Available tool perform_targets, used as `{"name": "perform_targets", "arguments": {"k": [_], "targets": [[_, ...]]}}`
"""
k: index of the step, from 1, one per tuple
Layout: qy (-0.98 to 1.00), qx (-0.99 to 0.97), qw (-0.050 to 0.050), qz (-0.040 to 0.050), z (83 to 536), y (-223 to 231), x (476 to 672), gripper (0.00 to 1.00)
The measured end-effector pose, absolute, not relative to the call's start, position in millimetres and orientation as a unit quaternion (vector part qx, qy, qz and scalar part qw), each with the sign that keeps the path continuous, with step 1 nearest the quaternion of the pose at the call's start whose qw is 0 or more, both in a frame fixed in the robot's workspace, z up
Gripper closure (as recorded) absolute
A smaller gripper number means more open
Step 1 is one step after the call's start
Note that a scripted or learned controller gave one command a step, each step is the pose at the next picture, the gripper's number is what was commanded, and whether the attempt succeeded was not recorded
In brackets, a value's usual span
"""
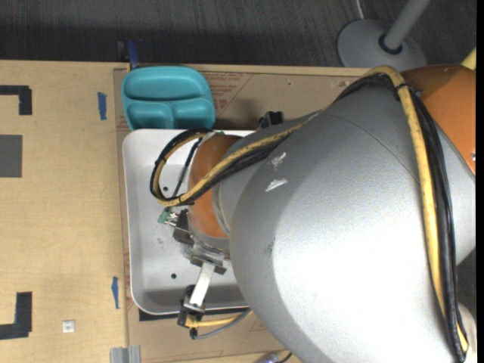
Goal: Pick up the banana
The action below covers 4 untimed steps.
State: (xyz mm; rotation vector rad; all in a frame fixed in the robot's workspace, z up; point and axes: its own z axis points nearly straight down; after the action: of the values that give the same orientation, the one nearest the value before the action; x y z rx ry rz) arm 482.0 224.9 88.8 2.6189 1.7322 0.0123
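My grey arm with its orange band (204,195) fills the right and middle of the camera view and reaches down into the left white bin (140,203). The gripper (189,255) hangs low over the bin floor near the front wall, seen from above behind the wrist and its yellow cable. The arm hides most of this bin's floor and everything to its right. Nothing yellow and fruit-like lies on the bare strip of floor along the bin's left side.
A teal plastic moulded piece (168,97) rests at the far edge of the left bin. Flat brown board (60,203) with black marks and blue tape lies to the left of the bin.
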Motion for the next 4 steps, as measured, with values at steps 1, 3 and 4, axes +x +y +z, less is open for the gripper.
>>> {"name": "perform_targets", "arguments": {"k": [1, 3, 4], "targets": [[0.552, 0.834, 0.0, 0.0033, 98.4, 225.2, 481.9, 1.0], [0.598, 0.801, 0.0, 0.0, 164.7, 163.8, 479.3, 1.0], [0.677, 0.736, -0.001, 0.0025, 88.3, 212.0, 480.6, 1.0]]}}
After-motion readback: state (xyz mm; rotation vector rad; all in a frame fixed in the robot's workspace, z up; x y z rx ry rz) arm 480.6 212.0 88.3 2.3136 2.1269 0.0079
